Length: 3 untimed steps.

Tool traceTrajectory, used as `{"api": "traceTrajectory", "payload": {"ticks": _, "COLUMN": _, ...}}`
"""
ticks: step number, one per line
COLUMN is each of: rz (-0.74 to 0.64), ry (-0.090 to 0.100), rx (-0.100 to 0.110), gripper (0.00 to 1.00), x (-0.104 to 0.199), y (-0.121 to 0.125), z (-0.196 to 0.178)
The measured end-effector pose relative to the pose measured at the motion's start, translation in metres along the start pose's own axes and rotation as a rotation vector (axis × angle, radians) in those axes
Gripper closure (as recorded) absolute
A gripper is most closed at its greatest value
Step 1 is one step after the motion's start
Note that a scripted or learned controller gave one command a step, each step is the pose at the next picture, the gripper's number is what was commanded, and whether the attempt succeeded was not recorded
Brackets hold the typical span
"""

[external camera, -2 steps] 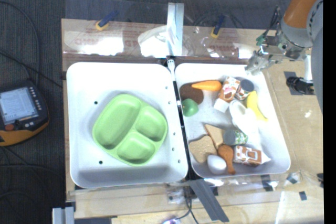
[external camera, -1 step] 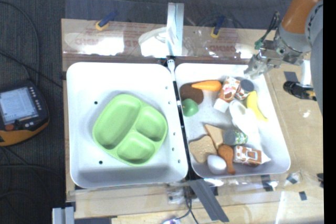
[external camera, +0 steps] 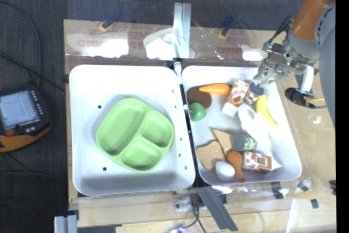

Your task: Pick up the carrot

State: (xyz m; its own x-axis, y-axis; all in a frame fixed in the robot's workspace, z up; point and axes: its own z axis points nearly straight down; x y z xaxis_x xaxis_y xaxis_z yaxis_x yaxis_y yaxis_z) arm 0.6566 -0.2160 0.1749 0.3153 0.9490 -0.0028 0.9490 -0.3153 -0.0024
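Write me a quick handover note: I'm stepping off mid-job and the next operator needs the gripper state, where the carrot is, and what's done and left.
Gripper: over the upper right corner of the right bin, nothing seen between its fingers; open or shut cannot be told.
Carrot: lying near the top of the right bin, left of a small carton, with a banana further right.
Left bin: holds a green divided tray.
Done: nothing; the carrot is not picked up.
Left: move the gripper left over the carrot, descend, grasp, lift.
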Motion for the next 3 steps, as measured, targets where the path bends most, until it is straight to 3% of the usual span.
{"api": "traceTrajectory", "payload": {"ticks": 2, "rz": 0.175, "ry": 0.0, "rx": 0.001, "gripper": 1.0, "x": 0.01, "y": 0.009, "z": 0.013}}
{"api": "traceTrajectory", "payload": {"ticks": 3, "rz": 0.483, "ry": 0.0, "rx": 0.001, "gripper": 1.0, "x": 0.005, "y": 0.01, "z": 0.007}}
